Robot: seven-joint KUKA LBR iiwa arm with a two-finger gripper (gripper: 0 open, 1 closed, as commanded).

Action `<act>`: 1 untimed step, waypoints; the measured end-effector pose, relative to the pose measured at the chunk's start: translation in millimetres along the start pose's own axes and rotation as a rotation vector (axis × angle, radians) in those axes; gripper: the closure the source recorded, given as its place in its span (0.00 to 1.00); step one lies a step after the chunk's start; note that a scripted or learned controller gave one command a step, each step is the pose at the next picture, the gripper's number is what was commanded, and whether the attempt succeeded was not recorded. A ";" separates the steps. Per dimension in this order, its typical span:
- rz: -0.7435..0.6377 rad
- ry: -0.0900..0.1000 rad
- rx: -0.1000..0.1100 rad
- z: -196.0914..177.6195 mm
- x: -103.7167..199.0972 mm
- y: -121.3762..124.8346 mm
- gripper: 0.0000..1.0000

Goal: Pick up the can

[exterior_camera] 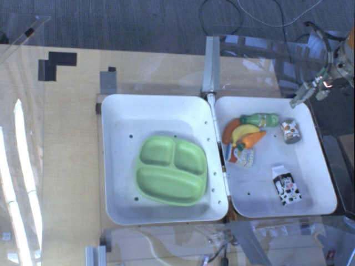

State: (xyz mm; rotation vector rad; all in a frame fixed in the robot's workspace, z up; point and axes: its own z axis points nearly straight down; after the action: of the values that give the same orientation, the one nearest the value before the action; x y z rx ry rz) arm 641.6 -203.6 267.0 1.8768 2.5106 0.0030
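The can point(290, 131) is small, with a silver top and a brown and white label. It lies on its side near the right wall of the right bin point(316, 204). My gripper point(304, 95) hangs over that bin's far right corner, above and slightly right of the can and well apart from it. Nothing is seen in its grasp.
In the right bin, a green bottle point(259, 119), a banana point(244, 132), a carrot point(252, 139) and a small packet point(243, 157) cluster left of the can. A black and white carton point(287, 188) lies nearer the front. The left bin point(116, 148) holds a green divided plate point(172, 169).
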 end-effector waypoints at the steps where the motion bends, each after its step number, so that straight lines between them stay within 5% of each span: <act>1: -0.054 -0.004 -0.004 140.1 3.1 -19.9 0.00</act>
State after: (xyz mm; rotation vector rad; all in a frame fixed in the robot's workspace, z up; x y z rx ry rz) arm 622.6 -206.6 126.8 1.8052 2.5555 0.0046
